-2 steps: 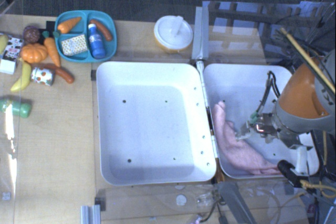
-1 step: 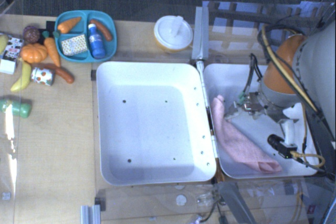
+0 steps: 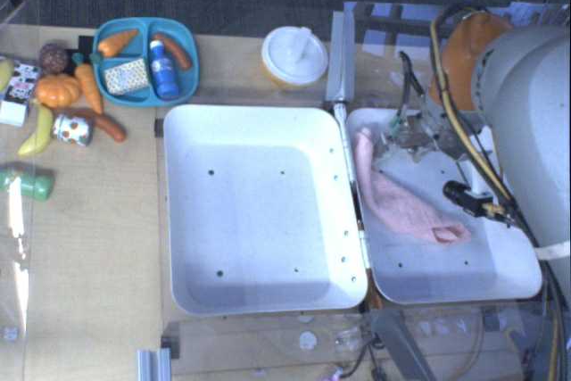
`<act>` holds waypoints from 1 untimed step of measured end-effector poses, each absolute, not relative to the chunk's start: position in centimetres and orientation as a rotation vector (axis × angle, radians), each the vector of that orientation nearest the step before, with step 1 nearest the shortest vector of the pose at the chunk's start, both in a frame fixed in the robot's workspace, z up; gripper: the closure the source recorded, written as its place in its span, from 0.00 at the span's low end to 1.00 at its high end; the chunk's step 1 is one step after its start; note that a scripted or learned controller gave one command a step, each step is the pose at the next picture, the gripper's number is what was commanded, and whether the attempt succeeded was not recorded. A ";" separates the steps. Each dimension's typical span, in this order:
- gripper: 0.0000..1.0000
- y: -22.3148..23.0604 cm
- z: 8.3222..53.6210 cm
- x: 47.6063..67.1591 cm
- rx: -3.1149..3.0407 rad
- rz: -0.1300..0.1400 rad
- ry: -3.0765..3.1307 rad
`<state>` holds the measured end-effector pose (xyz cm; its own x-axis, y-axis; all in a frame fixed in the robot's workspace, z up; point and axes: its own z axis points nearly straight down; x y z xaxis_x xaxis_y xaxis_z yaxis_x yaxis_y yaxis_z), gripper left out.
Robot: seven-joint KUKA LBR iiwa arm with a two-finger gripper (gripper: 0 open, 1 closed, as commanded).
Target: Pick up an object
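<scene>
- The grey arm with its orange band (image 3: 468,45) reaches in from the right and hangs over the right-hand shallow white bin (image 3: 464,277), its wrist low over the far part of that bin.
- The two-finger gripper (image 3: 403,138) sits near the upper end of the soft pink cloth (image 3: 397,201), close to where the fabric bunches against the bin's left wall; whether it touches the cloth cannot be told.
- Cables and wrist hardware clutter the tool, so whether it is spread or clamped cannot be told, and no cloth is visibly pinched in it.
- The pink cloth lies rumpled, running from the bin's left wall diagonally down toward its middle; as the only loose thing in this bin, it is likely the target.
- The left-hand shallow white bin (image 3: 259,210) lies just beside, probably as the drop place.
- A teal divided plate of toy food (image 3: 145,60), a white lidded cup (image 3: 295,55) and scattered toy vegetables (image 3: 67,103) sit on the wooden bench, well apart from the arm.
</scene>
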<state>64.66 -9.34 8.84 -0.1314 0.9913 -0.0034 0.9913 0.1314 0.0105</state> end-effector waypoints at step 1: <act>0.00 -12.1 9.0 55.9 1.891 0.008 2.495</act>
<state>55.93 -12.06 9.01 -0.2701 0.9628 -0.0060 0.9627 0.2702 0.0107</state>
